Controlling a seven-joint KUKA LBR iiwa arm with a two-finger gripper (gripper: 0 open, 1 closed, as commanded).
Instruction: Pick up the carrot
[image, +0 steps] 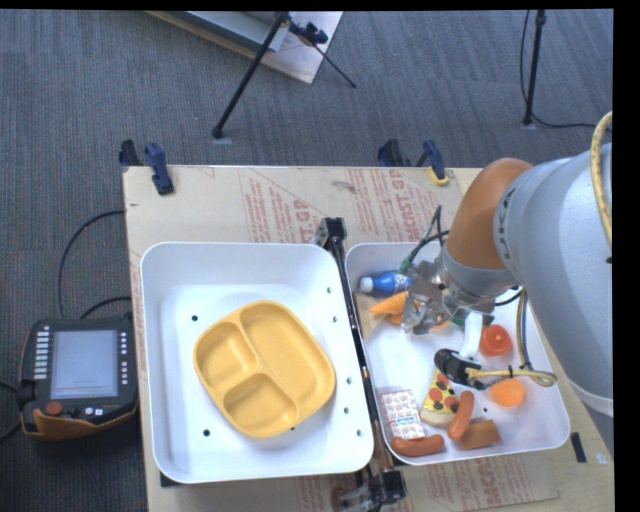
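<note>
The carrot (390, 303), an orange tapered piece, lay in the upper left part of the right bin (555, 425), just below a small bottle with a blue cap (383, 284). The gripper (428, 318) hung directly beside the carrot's thicker end, on its right, so close that the two seemed to touch; whether the carrot sat between the fingers could not be told, nor whether the gripper was apart or together, since the wrist hid much of it.

The arm (560, 250) reached in from the right, its broad grey body filling that side, with the orange band (485, 210) curved above the wrist and the tool pointed down and to the left into the bin. Thin cables looped around the wrist.

The rest of the right bin held smooth plastic toy food: a pizza slice (438, 395), a sausage (461, 414), another sausage (418, 445) along the lower edge, a small patterned packet (401, 408), a round red piece (495, 340) and a round orange piece (508, 392). In the left bin (165, 290) lay a glossy yellow divided plate (263, 368) with three compartments, set at a tilt. Both bins rested on a brown printed board (290, 200) held by blue clamps (158, 165), and a teach pendant (80, 375) sat on the grey carpet to the left.
</note>
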